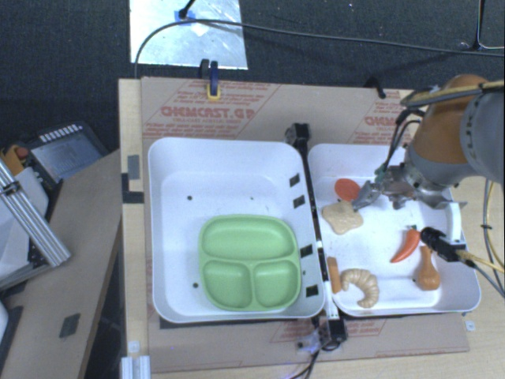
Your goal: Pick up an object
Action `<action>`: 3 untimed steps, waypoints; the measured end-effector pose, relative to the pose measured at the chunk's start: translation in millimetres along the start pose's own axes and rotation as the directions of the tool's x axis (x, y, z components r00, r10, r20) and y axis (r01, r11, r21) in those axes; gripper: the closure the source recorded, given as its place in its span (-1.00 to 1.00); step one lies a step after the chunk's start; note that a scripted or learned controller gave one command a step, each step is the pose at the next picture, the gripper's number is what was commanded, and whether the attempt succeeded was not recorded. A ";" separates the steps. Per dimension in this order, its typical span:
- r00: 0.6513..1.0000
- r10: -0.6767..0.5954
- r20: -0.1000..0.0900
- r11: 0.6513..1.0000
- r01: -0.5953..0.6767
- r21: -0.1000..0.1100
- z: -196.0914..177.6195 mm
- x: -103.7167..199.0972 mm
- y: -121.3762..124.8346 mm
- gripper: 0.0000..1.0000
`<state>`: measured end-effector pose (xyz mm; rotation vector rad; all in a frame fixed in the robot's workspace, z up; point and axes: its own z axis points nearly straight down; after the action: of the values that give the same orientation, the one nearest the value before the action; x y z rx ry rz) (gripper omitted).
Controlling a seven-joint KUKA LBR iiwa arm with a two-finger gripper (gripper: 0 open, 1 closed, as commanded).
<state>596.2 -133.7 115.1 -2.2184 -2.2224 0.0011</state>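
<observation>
The right bin (465, 290) holds several toy foods. A red round piece (346, 188) lies near its upper left, and a beige slice (342, 217) sits just below that. A red-orange chili pepper (406, 245) and a tan drumstick-like piece (427, 269) lie to the right. A croissant (360, 284) and a small orange stick (333, 275) rest near the front. My gripper (368, 195) hangs low over the bin, right beside the red piece and above the beige slice. I see nothing held between its tips.
The left bin (170, 212) contains a green divided plate (248, 260). A black divider (306, 204) with clips runs between the bins. Cables cross the dark floor behind, and a metal sheet (189, 18) lies at the back.
</observation>
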 end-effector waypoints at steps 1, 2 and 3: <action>1.000 0.001 0.001 1.000 -0.001 -0.005 -13.1 -0.8 1.3 1.00; 1.000 -0.002 0.002 1.000 0.002 -0.007 -57.0 -3.1 5.2 1.00; 1.000 -0.003 0.002 1.000 0.003 -0.010 -122.0 -1.9 5.3 1.00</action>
<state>601.7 -135.7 237.2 -2.2217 -2.2314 -0.0075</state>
